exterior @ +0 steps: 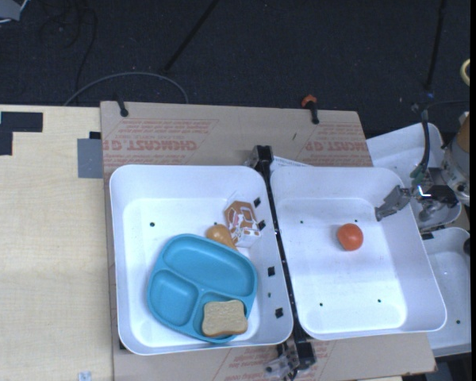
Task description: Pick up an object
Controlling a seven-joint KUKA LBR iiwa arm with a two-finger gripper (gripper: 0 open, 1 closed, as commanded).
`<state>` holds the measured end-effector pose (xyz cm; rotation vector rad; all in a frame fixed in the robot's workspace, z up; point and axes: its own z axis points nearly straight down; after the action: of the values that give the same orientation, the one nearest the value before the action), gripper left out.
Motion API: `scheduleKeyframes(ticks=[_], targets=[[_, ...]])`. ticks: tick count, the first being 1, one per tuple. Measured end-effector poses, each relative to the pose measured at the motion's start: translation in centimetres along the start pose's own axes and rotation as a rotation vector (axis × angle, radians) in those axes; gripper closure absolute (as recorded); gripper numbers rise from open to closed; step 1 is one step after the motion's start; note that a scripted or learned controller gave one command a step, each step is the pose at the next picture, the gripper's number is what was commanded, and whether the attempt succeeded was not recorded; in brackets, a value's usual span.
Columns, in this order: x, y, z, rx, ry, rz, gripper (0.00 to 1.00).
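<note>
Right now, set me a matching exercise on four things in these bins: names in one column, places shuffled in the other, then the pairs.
Things:
1. orange ball
2. blue tray
3. tan sponge
4. claw

Places:
A. lying in the blue tray's near corner
B. at the right bin's right rim
C. alone on the right bin's floor
D. on the left bin's floor

Pairs: 1-C, 2-D, 3-A, 4-B

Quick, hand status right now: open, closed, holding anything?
Hand: at the right bin's right edge, nothing seen between its fingers; open or closed cannot be told. The orange ball lies apart from it in the bin.
</note>
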<state>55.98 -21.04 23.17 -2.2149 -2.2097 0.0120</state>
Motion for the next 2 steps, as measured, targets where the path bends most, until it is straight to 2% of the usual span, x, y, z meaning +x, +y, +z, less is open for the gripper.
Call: scheduleKeyframes(ticks=[1, 2], targets=[[0.0, 0.2, -0.7, -0.012, -0.003, -0.002, 0.00], [-0.2, -0.2, 5.6, -0.007, -0.001, -0.002, 0.00]])
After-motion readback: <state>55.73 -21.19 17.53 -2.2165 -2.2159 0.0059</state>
